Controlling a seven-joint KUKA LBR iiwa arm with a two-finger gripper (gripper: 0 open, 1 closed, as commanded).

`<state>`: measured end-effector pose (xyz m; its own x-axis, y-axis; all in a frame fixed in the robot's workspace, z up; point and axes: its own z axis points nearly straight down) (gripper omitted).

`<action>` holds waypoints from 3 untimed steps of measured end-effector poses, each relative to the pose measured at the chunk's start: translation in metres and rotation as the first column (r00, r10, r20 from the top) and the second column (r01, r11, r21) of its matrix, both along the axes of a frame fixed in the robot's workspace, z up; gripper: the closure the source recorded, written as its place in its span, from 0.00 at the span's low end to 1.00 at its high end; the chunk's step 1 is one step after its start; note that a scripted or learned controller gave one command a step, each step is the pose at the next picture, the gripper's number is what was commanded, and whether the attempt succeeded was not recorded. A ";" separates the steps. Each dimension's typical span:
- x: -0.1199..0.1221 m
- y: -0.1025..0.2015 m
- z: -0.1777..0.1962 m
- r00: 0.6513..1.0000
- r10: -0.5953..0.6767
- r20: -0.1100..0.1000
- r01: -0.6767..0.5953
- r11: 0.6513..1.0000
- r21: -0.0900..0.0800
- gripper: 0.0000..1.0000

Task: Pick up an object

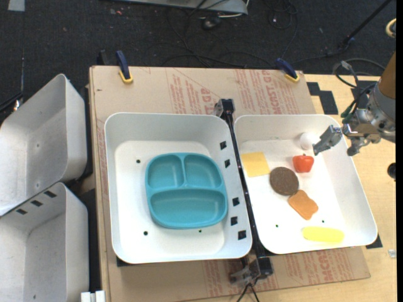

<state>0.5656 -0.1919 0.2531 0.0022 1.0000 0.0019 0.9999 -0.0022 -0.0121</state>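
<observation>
While red print on the cardboard (264, 93) stays unreadable, gripper (343, 140) hangs spread — holding nothing.

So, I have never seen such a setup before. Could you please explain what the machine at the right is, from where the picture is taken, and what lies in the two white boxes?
The picture comes from one camera fixed above a bench, looking down at a slant. The machine at the right edge is a robot arm; its end carries a pincer with two fingers, made for picking things up. Here the pincer hangs over the upper right part of the right bin, and nothing shows between its fingers. The left bin holds a teal divided plate. The right bin holds toy food: a pale yellow square, a brown disc, a small red piece, a white ball, an orange piece and a long yellow piece. The white ball and the red piece lie closest to the pincer.
</observation>
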 end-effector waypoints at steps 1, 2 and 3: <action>0.002 0.001 0.007 1.000 0.003 0.012 -0.003 1.000 -0.003 0.00; -0.003 0.008 -0.053 1.000 0.002 0.007 -0.002 1.000 -0.001 0.00; -0.011 0.009 -0.115 1.000 0.000 0.006 0.000 1.000 0.000 0.00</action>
